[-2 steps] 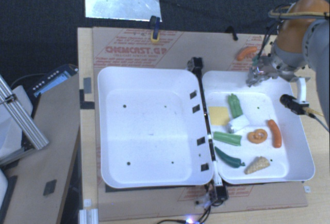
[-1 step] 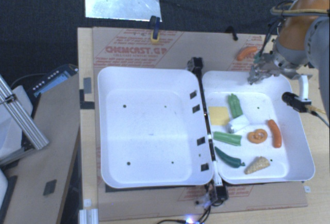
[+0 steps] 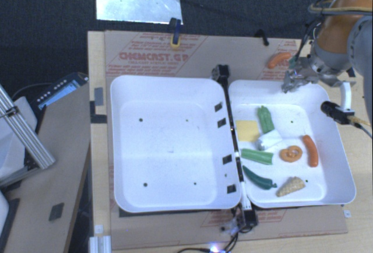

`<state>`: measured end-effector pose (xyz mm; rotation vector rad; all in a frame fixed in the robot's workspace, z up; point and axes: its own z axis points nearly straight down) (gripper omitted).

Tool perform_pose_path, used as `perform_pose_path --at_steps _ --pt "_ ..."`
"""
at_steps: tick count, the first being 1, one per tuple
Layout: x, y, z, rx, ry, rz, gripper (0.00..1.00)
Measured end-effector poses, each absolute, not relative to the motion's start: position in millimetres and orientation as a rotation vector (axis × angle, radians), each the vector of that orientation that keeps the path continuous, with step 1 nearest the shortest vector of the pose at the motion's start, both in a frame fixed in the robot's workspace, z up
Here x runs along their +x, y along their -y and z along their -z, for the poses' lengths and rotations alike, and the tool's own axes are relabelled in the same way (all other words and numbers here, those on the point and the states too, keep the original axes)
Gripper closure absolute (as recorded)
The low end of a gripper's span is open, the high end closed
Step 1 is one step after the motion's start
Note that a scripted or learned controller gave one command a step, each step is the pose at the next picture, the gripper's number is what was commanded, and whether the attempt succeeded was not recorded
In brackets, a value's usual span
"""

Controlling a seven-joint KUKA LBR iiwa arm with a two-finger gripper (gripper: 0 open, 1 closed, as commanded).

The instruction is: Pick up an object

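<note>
Gripper (image 3: pixel 289 84) hangs over right bin's (image 3: pixel 341 147) far rim; I can't tell jaw state; toys sit nearer me, green pepper (image 3: pixel 266 119) closest, lengthwise toward it.

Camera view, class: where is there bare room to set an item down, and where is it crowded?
Free: the left shallow white bin, bordered by the black hinge strip. Crowded: the right shallow white bin, around the yellow square block, green pepper and orange ring.

Toy foods lying in the right bin (image 3: pixel 332 147).
A yellow cheese slice (image 3: pixel 247 130), green pickle (image 3: pixel 266 119), white piece (image 3: pixel 269 141), green bean pod (image 3: pixel 257 156), dark green pepper (image 3: pixel 259 178), orange pretzel (image 3: pixel 291 154), orange sausage (image 3: pixel 311 150), tan cone (image 3: pixel 290 186).
</note>
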<state>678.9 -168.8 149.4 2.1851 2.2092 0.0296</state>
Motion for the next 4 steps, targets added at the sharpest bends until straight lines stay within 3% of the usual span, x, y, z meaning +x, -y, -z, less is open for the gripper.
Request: perform_pose_path --at_steps 1,2,3,4 --pt "670.6 163 -364 2.202 -2.213 -0.018 1.00" --pt "630.5 136 -544 2.200 -2.215 -0.020 1.00" --pt "668.8 190 -534 2.221 -2.216 0.000 1.00" --pt "668.1 208 -536 2.218 -2.218 -0.002 1.00"
